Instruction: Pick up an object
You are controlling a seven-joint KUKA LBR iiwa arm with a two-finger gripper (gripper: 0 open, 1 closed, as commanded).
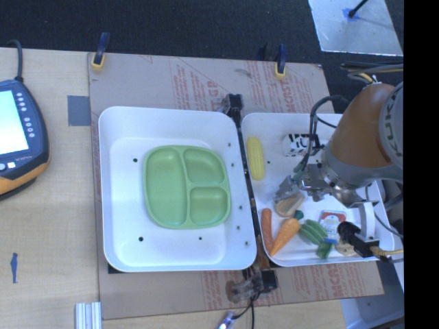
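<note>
My gripper [300, 184] hangs low over the middle of the right bin [269, 120], at the end of the grey arm with its orange band [363, 125]. Just below and left of it lies a tan, rounded object [288, 203], touching or nearly touching the gripper tip. A yellow corn cob [255, 157] lies by the bin's left wall. Two orange carrots [283, 236] lie at the front left, with a green vegetable [313, 232] and a red-and-white packet [332, 223] to their right. The arm hides the bin's right part.
The left bin [110, 184] holds a green divided plate [186, 186]. A small black-and-white printed item [298, 142] lies at the back of the right bin. A teach pendant [17, 136] rests on the bench at far left. Clamps [100, 52] pin the cardboard sheet.
</note>
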